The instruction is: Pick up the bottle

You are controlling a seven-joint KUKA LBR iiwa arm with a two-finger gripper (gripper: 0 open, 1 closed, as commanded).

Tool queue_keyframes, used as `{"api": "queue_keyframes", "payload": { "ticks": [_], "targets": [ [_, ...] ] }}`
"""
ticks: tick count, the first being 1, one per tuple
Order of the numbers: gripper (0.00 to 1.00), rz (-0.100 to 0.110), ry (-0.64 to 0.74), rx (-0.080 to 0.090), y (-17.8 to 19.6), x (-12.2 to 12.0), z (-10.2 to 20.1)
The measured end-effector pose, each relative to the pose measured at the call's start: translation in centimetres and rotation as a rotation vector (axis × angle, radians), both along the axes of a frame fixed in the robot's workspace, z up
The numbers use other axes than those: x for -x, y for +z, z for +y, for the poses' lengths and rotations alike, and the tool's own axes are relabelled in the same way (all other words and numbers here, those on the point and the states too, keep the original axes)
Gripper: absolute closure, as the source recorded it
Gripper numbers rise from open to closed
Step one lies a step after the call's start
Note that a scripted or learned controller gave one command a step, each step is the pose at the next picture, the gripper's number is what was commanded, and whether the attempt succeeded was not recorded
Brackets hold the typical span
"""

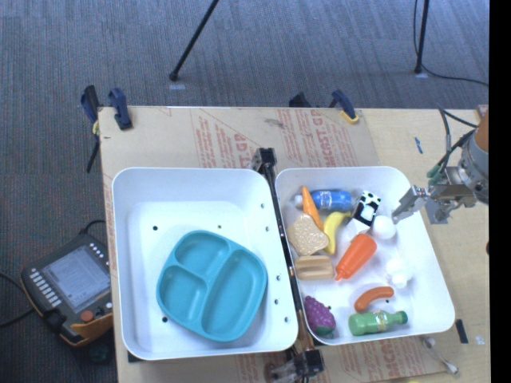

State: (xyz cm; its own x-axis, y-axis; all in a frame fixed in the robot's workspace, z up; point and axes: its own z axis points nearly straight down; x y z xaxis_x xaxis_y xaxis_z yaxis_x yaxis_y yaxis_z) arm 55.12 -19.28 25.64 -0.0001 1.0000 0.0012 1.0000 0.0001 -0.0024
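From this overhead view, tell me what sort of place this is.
Probably a robotics lab test bench: two white bins clamped to a cardboard-covered bench, toy food such as a green bottle and carrot, a teach pendant on carpet.

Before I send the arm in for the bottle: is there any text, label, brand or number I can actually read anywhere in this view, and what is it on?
Nothing legible.
Red print on the cardboard sheet: upside down and blurred, unreadable.
Green bottle, label: too small to read.
Blue bottle, label: too small to read.
Handheld pendant, screen: blurred, no characters legible.
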Motion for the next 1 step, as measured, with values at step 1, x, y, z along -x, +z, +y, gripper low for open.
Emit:
{"api": "queue_keyframes", "payload": {
  "ticks": [1],
  "targets": [
    [1.0,0.001,0.002,-0.001,0.97,-0.04,0.0]
  ]
}}
